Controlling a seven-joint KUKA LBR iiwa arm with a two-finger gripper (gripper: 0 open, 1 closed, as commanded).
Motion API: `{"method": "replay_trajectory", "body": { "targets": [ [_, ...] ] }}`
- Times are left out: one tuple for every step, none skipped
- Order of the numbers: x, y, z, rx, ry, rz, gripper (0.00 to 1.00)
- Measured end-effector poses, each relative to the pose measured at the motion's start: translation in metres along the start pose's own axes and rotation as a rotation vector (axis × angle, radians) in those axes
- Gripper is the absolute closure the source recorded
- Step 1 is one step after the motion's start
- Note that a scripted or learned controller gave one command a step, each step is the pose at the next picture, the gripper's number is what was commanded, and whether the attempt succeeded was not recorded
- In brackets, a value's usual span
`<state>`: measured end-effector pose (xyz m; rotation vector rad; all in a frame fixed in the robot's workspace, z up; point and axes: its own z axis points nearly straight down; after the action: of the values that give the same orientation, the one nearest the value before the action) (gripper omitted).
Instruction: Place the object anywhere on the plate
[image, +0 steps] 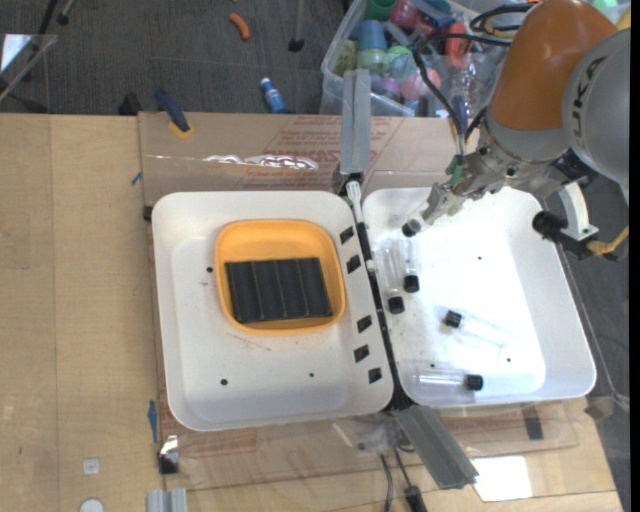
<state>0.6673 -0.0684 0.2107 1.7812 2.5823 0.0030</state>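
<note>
1. The left bin (180, 300) holds an orange plate (280, 275) with rounded corners, sitting a little above the bin's middle
2. A flat black ridged block (278, 288) lies on the plate, covering most of its lower half and lying wholly within the rim
3. A black divider strip (366, 300) runs between the two bins, with small black tabs along it
4. The right bin (530, 340) holds several clear tubes with black caps: two (400, 270) lie close together near the divider, one (470, 323) sits near the bin's middle, and one (448, 380) lies near the bottom edge
5. The gripper (425, 215) hangs over the upper left part of the right bin, tilted down toward the left, its dark tip just above the white floor; whether the claw is spread or pressed together cannot be told from this view, and nothing can be seen between its tips
6. The arm (560, 80), with its orange band, fills the upper right corner above the right bin
</note>
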Motion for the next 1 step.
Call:
{"method": "replay_trajectory", "body": {
  "targets": [
    [0.0237,0.0079,0.026,0.006,0.005,-0.078,1.0]
  ]
}}
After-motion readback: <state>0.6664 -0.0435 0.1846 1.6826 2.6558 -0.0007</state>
